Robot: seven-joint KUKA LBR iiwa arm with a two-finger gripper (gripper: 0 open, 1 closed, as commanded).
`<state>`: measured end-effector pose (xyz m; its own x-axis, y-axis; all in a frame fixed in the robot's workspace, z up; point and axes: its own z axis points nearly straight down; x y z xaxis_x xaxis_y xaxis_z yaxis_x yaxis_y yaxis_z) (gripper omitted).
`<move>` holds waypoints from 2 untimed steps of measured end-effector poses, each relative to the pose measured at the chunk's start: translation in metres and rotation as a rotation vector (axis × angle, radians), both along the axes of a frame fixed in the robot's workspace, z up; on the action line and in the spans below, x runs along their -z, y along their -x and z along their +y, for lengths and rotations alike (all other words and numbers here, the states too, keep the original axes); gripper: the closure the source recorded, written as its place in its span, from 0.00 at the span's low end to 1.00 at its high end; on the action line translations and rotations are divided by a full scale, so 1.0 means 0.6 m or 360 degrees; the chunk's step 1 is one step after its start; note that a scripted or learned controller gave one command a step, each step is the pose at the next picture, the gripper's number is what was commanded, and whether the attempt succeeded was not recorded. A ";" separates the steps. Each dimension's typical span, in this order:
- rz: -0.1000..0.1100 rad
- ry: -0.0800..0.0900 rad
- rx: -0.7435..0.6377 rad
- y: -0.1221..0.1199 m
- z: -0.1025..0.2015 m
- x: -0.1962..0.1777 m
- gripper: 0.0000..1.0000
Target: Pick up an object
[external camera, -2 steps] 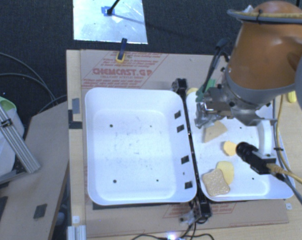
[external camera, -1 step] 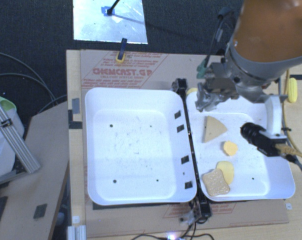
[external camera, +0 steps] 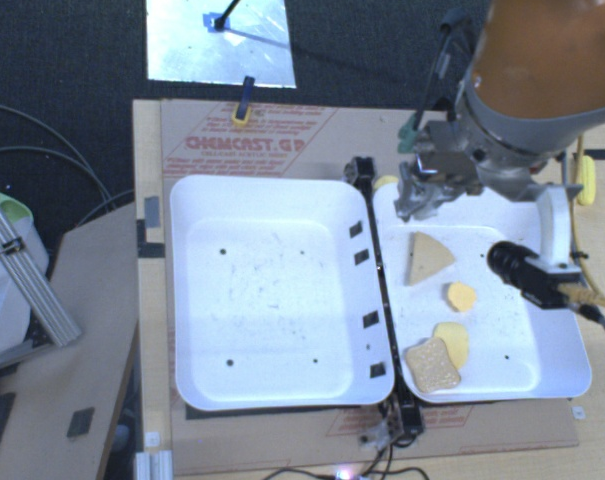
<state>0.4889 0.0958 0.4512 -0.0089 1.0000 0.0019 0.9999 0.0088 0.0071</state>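
Pincer [external camera: 418,200], grip state unclear, hangs above cheese wedge [external camera: 427,257] beside bread slice [external camera: 433,365].

Two shallow white bins sit side by side on a brown board. The left bin [external camera: 267,288] holds nothing but specks. In the right bin [external camera: 542,368] lie a tan wedge [external camera: 428,258], a small yellow piece [external camera: 461,296], a toast slice [external camera: 433,365] and a yellow disc [external camera: 454,340] touching it. The grey arm with its orange band [external camera: 552,38] reaches in from the right, its gripper [external camera: 419,196] hanging over the right bin's far left corner, above the wedge.
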 end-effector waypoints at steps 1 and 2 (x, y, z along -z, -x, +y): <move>0.0005 0.0004 0.0019 0.003 -0.076 -0.002 1.00; -0.0011 0.0006 0.0018 -0.124 -0.145 -0.124 1.00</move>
